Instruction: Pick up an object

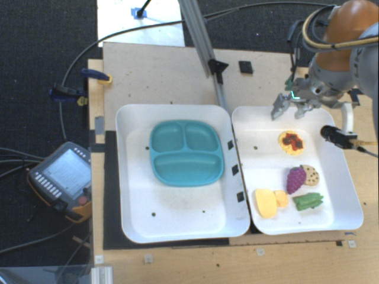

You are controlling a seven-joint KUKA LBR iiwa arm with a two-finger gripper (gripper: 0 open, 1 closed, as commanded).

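small pizza (292, 141) in right bin (343, 209), gripper (288, 107) above it, fingers spread, nothing held

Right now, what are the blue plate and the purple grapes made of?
The teal divided plate looks like smooth moulded plastic: one even colour, rounded edges, a soft sheen. The purple grapes seem to be toy food, likely plastic or rubber, with a bumpy, evenly coloured, matte surface; which of the two I can't tell.
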